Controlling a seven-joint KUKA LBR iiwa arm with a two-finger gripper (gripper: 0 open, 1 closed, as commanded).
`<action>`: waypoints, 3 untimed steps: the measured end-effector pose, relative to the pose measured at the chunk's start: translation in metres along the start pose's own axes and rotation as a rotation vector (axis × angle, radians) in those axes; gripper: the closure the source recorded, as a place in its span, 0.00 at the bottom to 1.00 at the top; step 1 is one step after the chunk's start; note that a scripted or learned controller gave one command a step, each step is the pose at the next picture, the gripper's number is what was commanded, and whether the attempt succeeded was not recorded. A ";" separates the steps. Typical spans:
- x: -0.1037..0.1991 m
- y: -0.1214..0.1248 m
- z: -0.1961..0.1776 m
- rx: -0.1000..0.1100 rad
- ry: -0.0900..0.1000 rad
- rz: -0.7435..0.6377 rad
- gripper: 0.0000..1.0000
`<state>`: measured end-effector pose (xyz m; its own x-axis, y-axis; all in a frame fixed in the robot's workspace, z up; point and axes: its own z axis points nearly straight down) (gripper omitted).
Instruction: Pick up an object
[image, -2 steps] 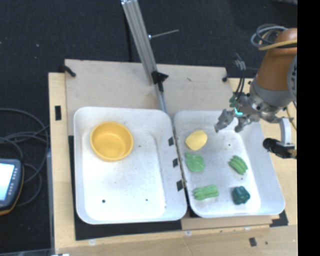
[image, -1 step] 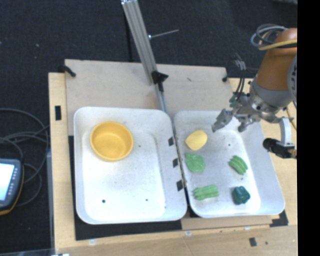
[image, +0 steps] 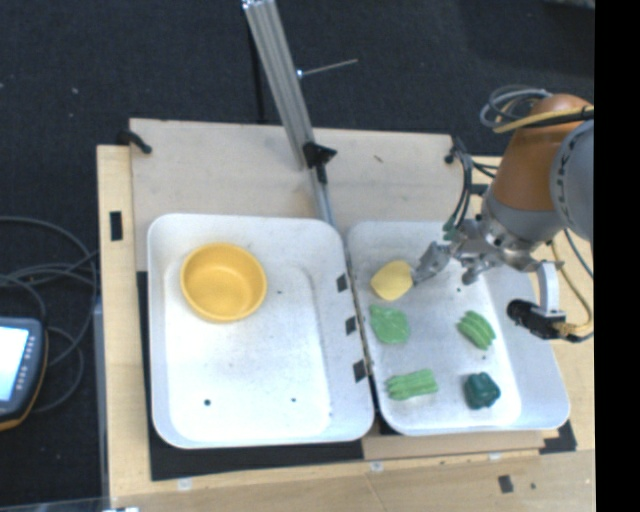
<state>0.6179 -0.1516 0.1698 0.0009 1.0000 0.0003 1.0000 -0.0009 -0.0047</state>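
Note:
The right bin holds a yellow lemon-shaped object at its upper left. Around it lie a green leafy piece, a green ridged piece, a light green ridged piece and a dark green piece. My gripper hangs over the upper middle of this bin, just right of the yellow object. It is open, and its fingers hold nothing.
A yellow bowl stands in the upper left of the left bin. A slanted metal pole rises behind the bins. The arm's orange band is over the right bin's far right corner.

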 end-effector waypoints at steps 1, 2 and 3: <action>-0.005 -0.010 0.053 0.000 0.000 0.000 0.00; -0.005 -0.010 0.070 -0.004 -0.001 0.000 0.00; -0.006 -0.010 0.058 -0.007 -0.001 0.001 1.00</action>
<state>0.6080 -0.1571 0.1116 0.0023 1.0000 -0.0004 1.0000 -0.0023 0.0022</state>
